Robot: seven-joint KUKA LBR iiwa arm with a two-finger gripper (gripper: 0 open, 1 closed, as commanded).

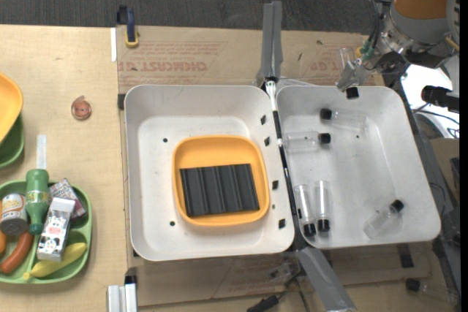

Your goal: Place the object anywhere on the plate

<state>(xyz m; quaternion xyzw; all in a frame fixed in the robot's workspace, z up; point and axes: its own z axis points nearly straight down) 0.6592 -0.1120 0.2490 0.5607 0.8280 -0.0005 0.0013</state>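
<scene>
Clear vials [313,207] with black caps are lying in the right bin [409,230]: light, slick, rolling; grab mid-barrel. Plate [219,148] is sitting in the left bin. Gripper [354,77] is hovering at the far rim, seemingly gripping a vial, hard to confirm.

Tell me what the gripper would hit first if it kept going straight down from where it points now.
Likely the far rim of the right bin, just under the gripper, which grips a black-capped clear vial; depth is uncertain from this slanted view.

The two bins [142,128] look like smooth, slightly glossy white plastic. The orange plate [219,148] seems matt plastic, its dark insert [219,188] ribbed. The vials [313,202] are clear with black caps, the desk [58,69] pale wood.
</scene>
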